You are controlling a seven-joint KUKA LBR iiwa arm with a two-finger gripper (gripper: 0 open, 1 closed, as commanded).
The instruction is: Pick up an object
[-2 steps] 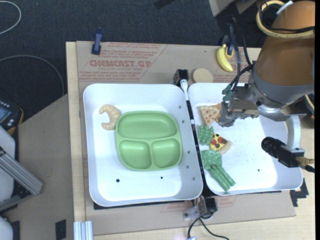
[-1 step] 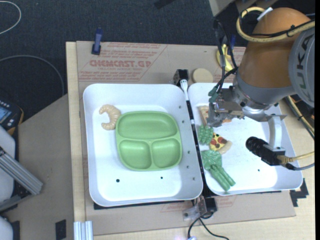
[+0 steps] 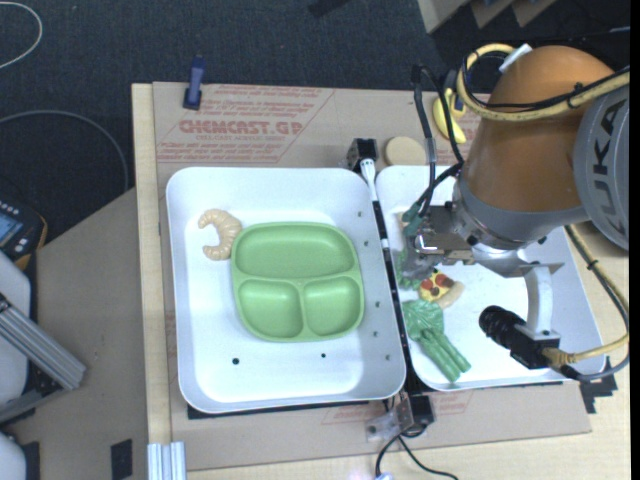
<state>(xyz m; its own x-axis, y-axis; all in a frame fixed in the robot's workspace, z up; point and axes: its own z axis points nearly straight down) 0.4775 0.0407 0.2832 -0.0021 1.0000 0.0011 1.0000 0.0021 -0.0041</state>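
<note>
The left bin (image 3: pixel 190 268) is carrying a green divided plate (image 3: pixel 297 280), which is lying near its centre, with bare white floor all around it and the widest free strip along the near edge. A tan croissant toy (image 3: pixel 219 234) is lying against the plate's far left corner, its curl opening toward the far edge of the bin.

The two bins are meeting at a middle wall with a row of dark screws. Just past this wall, in the right bin (image 3: pixel 500 368), a small pizza slice toy (image 3: pixel 437 288) is lying close to the left wall. Beside it, toward the near edge, a green leafy vegetable toy (image 3: pixel 435 336) is lying flat. Its long axis is running diagonally, from the leafy end near the left wall to the stalk end pointing toward the near right corner. Some free floor is showing right of it.

The arm (image 3: pixel 530 138) is covering most of the right bin's far half. The gripper (image 3: pixel 432 243) is hanging low above the pizza slice, and I cannot tell how it is standing.
</note>
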